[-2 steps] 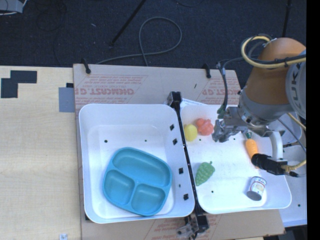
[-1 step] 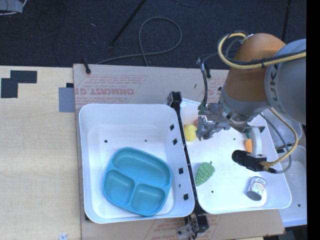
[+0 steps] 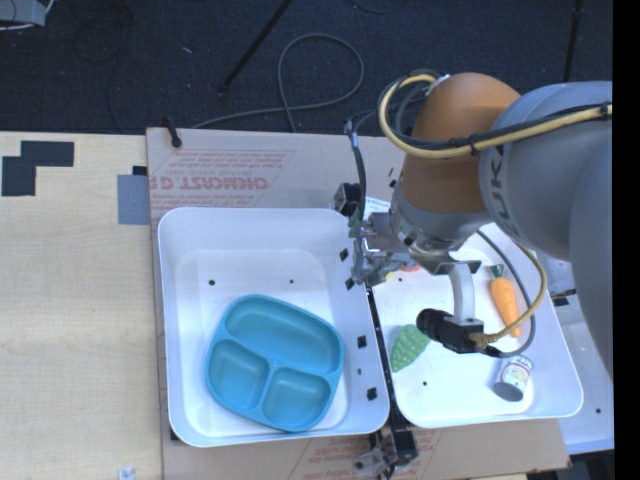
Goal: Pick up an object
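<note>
Objects for picking, a green ridged toy, an orange carrot and a small jar, were left lying in the right white bin; nothing was seen lifted, and the gripper state could not be told

Pale wooden table here, a printed cardboard sheet lying flat on it, and two white bins resting side by side on top.
</note>
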Action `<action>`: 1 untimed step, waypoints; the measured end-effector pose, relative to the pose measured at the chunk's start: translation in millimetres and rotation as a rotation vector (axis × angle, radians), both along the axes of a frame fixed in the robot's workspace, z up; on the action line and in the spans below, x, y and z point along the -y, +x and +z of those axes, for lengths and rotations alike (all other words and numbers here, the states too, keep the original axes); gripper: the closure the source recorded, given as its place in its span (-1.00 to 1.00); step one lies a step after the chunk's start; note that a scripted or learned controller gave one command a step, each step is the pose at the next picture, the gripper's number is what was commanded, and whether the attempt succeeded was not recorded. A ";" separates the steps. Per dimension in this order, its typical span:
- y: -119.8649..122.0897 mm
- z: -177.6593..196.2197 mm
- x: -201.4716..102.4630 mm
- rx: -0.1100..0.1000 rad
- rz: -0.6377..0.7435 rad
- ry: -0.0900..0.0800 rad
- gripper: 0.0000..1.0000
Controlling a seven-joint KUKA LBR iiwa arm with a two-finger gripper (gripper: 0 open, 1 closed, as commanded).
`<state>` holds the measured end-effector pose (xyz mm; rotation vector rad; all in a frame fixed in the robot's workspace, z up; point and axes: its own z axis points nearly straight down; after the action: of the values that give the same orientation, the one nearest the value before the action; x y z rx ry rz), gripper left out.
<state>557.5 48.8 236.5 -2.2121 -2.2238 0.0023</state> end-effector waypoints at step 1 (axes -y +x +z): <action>1.6 -13.5 -46.5 -0.002 -0.001 -0.001 1.00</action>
<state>559.1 95.3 223.0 -2.2132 -2.2220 0.0058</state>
